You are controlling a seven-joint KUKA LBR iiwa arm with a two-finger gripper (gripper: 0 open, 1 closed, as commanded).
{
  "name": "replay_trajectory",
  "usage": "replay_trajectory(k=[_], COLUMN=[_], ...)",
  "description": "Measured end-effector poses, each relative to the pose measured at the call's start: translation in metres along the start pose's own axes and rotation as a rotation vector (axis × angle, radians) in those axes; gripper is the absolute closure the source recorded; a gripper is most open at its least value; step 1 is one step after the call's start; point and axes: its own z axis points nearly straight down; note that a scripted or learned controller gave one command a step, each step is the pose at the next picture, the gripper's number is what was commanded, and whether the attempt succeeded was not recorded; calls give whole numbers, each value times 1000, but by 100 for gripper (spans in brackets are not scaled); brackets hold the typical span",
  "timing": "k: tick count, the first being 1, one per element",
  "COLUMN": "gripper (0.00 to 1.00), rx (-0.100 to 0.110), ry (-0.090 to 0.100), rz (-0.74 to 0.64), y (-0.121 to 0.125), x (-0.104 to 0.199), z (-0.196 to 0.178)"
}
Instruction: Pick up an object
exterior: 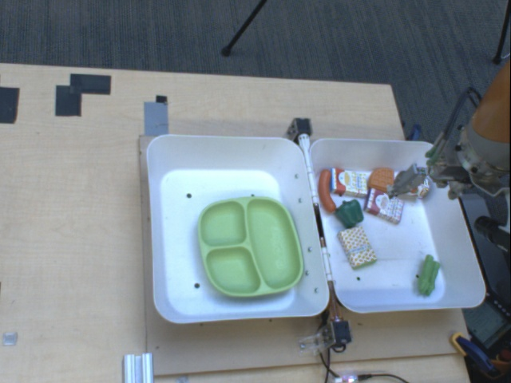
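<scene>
The green divided plate [251,247] is taken as landmark; it is set alone in the middle of the left bin [172,214], probably as a drop target, though that is only a guess; all loose items are kept in the right bin [455,246], just right of the plate across the shared rims.

Nearest the plate, a red sausage-like piece [324,191] is laid along the right bin's left wall; just beyond it a dark green block [349,213] and a patterned yellow box [358,247] are seen; farther right and up, a red-and-white carton [352,182], an orange round item [382,179] and a second small carton [386,207] are bunched together, touching or nearly so; a green pickle-like piece [428,275] is left well apart, farthest from the plate at the lower right.

The gripper [411,180] is brought in over the cluster's right side, beside the orange item, presumably because the crowded spot offers the most targets; its width cannot be told and nothing is seen held; the pick is judged not yet done; crowding could make a clean grasp fail.
</scene>
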Motion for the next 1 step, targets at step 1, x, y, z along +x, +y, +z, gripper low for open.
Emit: replay_trajectory(k=[1], gripper=[0], rx=[0], ry=[0], rz=[2], y=[-81], x=[25], z=[110])
